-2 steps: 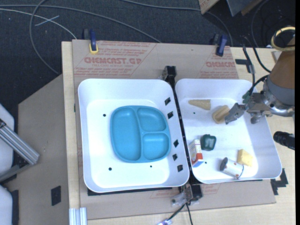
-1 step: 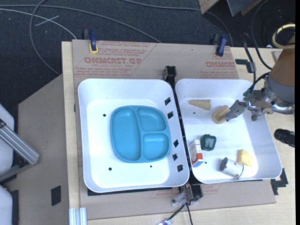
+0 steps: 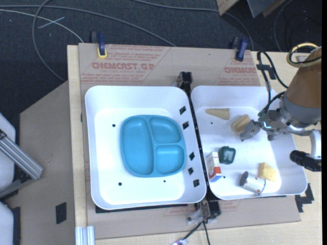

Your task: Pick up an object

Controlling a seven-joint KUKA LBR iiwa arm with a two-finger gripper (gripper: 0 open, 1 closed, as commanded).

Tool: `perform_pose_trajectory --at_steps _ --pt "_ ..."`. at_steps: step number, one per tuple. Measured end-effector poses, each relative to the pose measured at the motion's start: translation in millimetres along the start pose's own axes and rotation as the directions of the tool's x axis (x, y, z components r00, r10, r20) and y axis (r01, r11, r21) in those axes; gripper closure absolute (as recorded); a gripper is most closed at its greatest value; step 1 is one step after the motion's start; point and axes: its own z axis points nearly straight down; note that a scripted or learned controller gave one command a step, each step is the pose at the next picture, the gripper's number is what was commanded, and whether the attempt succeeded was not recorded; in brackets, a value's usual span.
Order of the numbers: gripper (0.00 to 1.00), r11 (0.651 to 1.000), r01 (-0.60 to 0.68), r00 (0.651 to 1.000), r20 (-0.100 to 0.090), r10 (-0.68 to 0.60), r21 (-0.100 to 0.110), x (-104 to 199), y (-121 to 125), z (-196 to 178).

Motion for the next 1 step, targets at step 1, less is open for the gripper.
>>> perform_pose_trajectory --at_steps 1 --pt "0.0 1.0 0.001 1.0 -0.001 -0.001 0.0 0.7 -0.6 53.1"
